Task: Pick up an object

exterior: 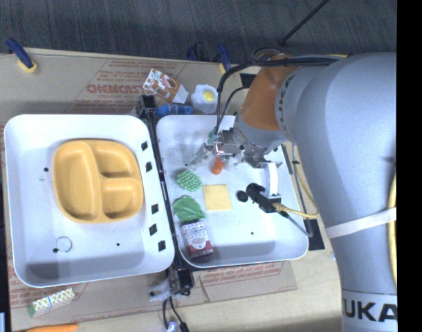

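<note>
While the grey arm reaches over the right bin (294,244), its end effector (221,151) sits low by a small orange piece (216,164); whether it is open or closed cannot be told.

Smooth white plastic bins lie side by side on the desk. Left bin (24,185): a glossy yellow divided tray (97,180). Right bin: a flat pale-yellow square (217,198), a dotted green round piece (189,180), a crumpled green piece (189,207), and a red-labelled packet (196,239), long axis roughly front to back.
</note>
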Controlling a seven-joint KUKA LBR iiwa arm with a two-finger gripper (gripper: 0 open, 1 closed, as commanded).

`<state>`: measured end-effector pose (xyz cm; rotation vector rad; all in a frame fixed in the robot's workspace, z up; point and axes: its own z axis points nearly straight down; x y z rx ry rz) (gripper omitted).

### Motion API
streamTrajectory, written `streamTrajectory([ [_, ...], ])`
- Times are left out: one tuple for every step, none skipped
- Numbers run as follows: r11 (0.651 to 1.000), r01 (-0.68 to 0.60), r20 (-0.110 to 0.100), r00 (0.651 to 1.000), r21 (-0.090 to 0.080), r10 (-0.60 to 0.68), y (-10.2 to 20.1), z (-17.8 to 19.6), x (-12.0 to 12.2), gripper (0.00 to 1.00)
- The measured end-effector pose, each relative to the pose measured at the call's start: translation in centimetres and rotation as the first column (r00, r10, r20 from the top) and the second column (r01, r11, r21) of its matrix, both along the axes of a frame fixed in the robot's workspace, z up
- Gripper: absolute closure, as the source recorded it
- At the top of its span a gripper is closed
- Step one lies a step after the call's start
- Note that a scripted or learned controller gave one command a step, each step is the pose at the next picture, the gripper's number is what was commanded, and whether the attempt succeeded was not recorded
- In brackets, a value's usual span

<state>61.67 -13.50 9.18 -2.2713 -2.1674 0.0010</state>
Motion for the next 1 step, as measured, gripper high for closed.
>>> streamTrajectory([
  [1.000, -0.004, -0.002, 1.000, 0.000, 0.004, 0.01, 1.00, 0.01, 1.00],
])
